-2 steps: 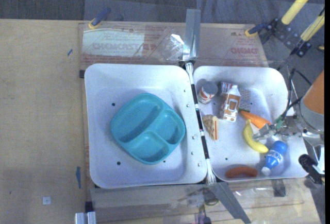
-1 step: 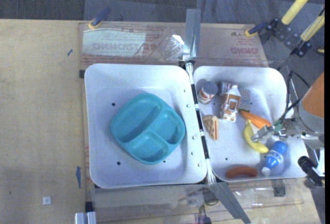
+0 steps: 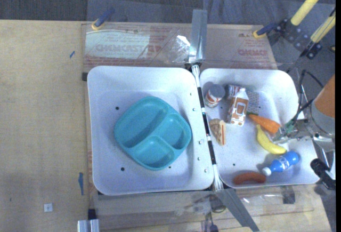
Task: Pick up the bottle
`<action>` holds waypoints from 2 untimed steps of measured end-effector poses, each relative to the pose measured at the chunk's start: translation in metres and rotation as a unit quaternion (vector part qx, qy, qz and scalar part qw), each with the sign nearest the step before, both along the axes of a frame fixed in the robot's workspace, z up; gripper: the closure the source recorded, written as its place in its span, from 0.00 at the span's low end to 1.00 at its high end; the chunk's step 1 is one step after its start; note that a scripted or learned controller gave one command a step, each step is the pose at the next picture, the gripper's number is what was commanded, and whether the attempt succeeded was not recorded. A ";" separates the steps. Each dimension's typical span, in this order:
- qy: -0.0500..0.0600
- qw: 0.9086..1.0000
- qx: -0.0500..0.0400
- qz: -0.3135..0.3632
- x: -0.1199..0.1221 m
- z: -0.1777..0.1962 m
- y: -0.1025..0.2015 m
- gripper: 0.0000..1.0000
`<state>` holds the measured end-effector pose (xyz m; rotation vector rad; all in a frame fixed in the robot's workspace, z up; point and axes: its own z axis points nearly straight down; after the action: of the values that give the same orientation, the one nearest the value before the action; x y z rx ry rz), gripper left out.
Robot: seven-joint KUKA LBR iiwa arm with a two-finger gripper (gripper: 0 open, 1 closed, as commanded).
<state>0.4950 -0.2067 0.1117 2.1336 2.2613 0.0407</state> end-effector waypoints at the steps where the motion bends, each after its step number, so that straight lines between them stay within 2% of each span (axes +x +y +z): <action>1: 0.003 1.000 0.001 0.000 -0.002 -0.003 0.000 0.00; 2: 0.017 0.996 -0.001 0.093 -0.012 -0.024 0.006 0.00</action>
<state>0.4826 -0.2009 0.0879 1.9314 2.4698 0.0059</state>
